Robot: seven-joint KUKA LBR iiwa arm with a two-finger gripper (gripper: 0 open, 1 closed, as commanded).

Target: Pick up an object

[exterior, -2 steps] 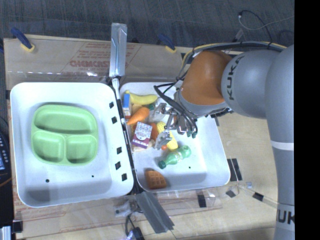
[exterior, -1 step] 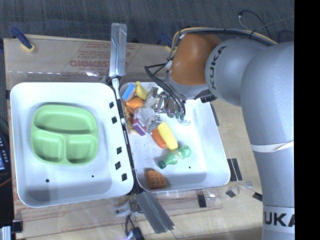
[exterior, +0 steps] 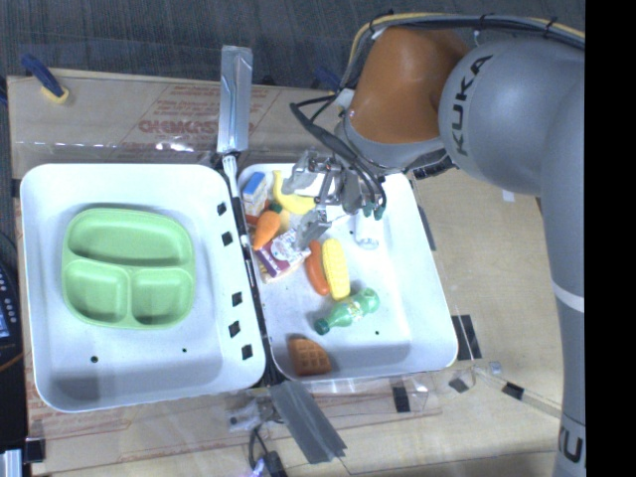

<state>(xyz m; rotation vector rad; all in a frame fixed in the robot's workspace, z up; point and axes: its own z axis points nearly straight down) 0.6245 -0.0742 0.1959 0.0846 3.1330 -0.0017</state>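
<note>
White plastic forms the two shallow bins set side by side on the bench [exterior: 497, 386], and the split seems deliberate: the right bin [exterior: 422, 306] is stocked with the things to be picked, while the left bin [exterior: 40, 266] is kept as a place to receive them. One green divided tray [exterior: 129, 264] with three compartments is laid flat in the left bin. In the right bin roughly eight small items can be counted, crowded toward the far left corner, which is presumably why the grey arm [exterior: 497, 97] is reached in from the right and bent down over that corner. The gripper [exterior: 320, 212] is hung low above the pile, just beside one yellow piece [exterior: 293, 203] and one orange carrot [exterior: 266, 229]; whether it is spread or closed cannot be told against the clutter, and nothing can be seen to be held by it. Also counted there are one white and blue item [exterior: 255, 182], one pink packet [exterior: 281, 256], one yellow corn cob [exterior: 336, 268] lying against one orange-red piece [exterior: 315, 272], one green bottle [exterior: 348, 311] lying on its side apart from the heap, and one brown waffle-like piece [exterior: 309, 356] alone by the near wall. The pick is judged not yet made, and the tight packing under the gripper is judged likely to make a clean grasp difficult
</note>
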